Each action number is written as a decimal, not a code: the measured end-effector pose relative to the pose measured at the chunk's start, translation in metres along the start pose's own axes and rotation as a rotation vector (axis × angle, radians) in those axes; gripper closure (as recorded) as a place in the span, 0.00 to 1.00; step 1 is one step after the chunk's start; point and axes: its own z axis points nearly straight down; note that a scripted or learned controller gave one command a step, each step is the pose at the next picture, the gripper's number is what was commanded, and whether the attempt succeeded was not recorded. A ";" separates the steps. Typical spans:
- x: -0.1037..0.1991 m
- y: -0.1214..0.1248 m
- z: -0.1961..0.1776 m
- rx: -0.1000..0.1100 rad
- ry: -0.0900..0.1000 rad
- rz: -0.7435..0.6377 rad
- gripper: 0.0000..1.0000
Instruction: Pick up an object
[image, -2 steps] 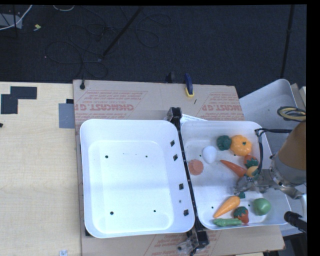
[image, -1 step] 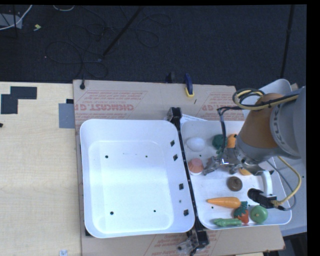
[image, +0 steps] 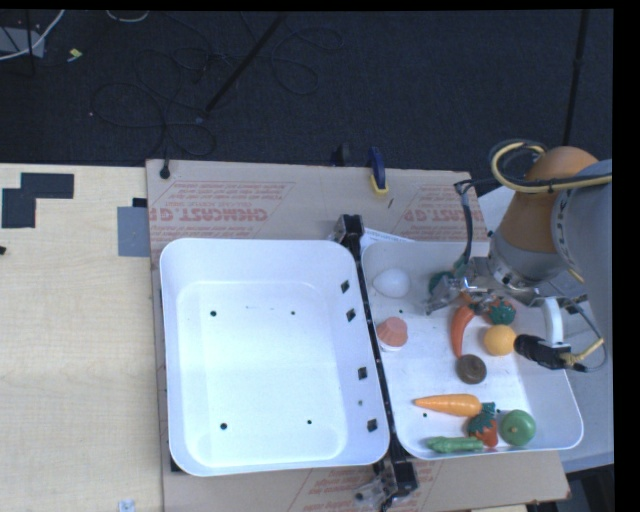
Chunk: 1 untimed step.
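Observation:
The right bin (image: 560, 440) holds the objects. A white egg (image: 392, 283) lies at its far left, with a pink round piece (image: 392, 332) just in front of it. A red chili (image: 460, 328), an orange ball (image: 499, 340) and a brown round piece (image: 471, 369) sit mid-bin. Along the near side lie a carrot (image: 450, 404), a green bean pod (image: 455, 443), a strawberry (image: 485, 428) and a green apple (image: 517, 427). My gripper (image: 447, 290) is low over the far part of this bin, just above the chili's top end and to the right of the egg.
The left bin (image: 175, 350) stands beside the right one, split from it by a black clip rail (image: 362, 340). The grey arm with its orange band (image: 555, 200) and cables covers the right bin's far right corner. Cardboard lies under both bins.

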 end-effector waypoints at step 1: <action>-0.033 0.017 0.000 0.014 0.004 0.000 0.00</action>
